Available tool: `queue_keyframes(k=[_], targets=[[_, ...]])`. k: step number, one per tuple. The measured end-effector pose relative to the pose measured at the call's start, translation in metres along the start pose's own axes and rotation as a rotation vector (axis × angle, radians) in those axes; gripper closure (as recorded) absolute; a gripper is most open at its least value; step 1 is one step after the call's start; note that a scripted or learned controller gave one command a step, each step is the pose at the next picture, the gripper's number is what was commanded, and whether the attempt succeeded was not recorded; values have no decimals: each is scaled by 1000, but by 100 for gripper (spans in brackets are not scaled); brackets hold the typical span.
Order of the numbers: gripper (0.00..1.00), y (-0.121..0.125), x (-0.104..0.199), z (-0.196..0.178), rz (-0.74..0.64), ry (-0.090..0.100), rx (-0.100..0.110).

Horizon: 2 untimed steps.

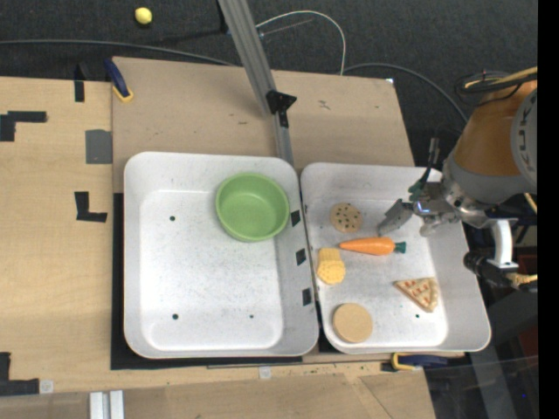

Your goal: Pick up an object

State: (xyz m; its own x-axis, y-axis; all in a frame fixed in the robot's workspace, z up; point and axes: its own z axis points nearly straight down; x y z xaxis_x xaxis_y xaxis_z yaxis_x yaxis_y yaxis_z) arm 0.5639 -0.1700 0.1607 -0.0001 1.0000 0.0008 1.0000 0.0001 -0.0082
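The right bin (454, 321) holds several toy foods: an orange carrot (369, 246) lying sideways, a chocolate-chip cookie (346, 216), a yellow corn piece (330, 269), a round tan biscuit (353, 322) and a pizza slice (418, 292). My gripper (414, 219) hangs at the bin's upper right, just above and right of the carrot. Its fingers are spread, one finger (395, 217) on the left and the other on the right, with nothing between them. A green bowl (252, 206) sits in the left bin (157, 260).
A grey metal pole (249, 42) slants down to a black clamp at the bins' shared back edge. A yellow ball (143, 15) lies on the dark floor far back left. Cables run behind the bench.
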Motion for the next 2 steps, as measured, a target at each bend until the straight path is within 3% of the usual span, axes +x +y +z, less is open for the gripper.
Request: queue_keyframes(k=[1,2], targets=[[0,-4,6,46,-2,0,-2],[100,-3,7,33,-3,0,-5]])
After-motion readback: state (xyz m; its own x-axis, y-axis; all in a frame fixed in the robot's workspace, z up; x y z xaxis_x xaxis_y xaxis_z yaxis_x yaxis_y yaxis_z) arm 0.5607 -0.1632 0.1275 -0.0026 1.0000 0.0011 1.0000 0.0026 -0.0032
